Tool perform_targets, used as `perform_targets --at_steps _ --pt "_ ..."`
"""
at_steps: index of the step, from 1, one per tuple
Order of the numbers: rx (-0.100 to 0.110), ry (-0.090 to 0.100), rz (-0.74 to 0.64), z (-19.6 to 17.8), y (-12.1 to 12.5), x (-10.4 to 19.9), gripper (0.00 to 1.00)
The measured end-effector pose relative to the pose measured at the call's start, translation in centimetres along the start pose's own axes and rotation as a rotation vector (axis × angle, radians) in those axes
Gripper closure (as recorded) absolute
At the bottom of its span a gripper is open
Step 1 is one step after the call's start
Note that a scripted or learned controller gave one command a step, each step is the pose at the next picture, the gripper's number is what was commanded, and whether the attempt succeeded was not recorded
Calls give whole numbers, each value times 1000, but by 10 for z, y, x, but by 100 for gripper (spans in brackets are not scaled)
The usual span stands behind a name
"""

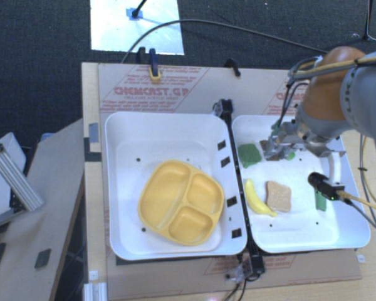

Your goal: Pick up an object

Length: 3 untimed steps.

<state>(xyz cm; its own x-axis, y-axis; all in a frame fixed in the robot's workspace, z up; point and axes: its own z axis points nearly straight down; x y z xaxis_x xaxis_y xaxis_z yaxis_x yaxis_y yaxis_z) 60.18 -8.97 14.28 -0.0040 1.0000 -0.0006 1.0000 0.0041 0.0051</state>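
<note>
Arm over right bin, gripper low near green piece, pick not yet made.

Camera view: gripper [277,148] sits at the back-left part of right bin [354,231], w/ a flat green object [249,155] just beside it on the side toward the bin divider [237,187]. Can't tell if it's open or closed, nothing seen held. Further from the gripper, toward the front of the bin: banana [257,199] near the divider, bread slice [278,196] just beside the banana, small green bar [319,200] well apart on the far side. Left bin [122,168] beyond the divider holds a yellow compartment tray [181,202]. Judgement: approach step, green object looks the likely target; next move needs descent centred on it, then close and lift.
</note>
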Motion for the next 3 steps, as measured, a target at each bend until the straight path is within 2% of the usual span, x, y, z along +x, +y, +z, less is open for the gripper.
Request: perform_targets --at_steps 2,3 --pt "1 0 0 -75 1 -1 100" --pt "5 1 -3 -67 -16 48 100"
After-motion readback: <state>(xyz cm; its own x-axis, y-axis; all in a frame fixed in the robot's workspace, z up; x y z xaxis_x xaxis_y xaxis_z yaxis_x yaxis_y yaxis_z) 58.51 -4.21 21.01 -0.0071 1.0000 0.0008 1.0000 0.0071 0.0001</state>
